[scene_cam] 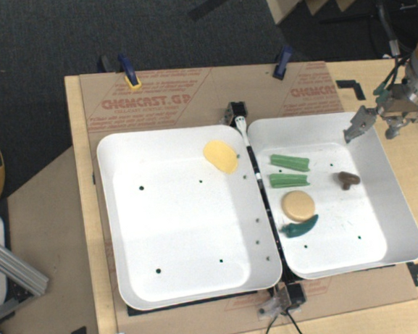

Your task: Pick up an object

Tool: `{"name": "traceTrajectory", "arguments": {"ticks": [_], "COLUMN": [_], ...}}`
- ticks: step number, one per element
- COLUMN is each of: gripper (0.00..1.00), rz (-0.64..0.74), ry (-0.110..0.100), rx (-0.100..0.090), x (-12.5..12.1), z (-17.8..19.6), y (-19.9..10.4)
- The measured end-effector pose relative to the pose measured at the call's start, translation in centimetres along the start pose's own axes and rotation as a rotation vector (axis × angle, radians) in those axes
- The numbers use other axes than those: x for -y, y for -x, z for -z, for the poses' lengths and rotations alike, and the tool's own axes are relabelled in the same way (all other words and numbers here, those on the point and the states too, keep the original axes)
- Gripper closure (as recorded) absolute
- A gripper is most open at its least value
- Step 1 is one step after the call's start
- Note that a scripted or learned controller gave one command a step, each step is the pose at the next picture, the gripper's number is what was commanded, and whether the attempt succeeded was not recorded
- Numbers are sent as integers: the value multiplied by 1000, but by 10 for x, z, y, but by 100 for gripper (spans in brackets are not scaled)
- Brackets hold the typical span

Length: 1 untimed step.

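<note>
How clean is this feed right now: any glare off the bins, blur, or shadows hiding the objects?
Camera view: even, soft light; the white right bin is bright but not blown out, with no glare over the objects. The yellow piece, green strips and tan disc are sharp with faint shadows. The gripper at the right looks slightly soft.

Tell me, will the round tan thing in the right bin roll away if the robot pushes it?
Probably not. The round tan disc looks to lie flat, so it would likely slide rather than roll. It touches the dark green piece, which a push might shove along. Being low, it may be hard for the gripper to pinch.
</note>
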<state>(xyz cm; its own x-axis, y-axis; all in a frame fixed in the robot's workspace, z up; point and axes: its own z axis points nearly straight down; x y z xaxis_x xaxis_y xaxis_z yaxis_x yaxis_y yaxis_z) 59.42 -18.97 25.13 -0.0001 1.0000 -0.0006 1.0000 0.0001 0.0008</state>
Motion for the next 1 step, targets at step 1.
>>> {"name": "traceTrajectory", "arguments": {"ticks": [1], "gripper": [100], "rz": [1], "ry": [4], "rx": [2], "x": [-1], "z": [11], "y": [0]}}
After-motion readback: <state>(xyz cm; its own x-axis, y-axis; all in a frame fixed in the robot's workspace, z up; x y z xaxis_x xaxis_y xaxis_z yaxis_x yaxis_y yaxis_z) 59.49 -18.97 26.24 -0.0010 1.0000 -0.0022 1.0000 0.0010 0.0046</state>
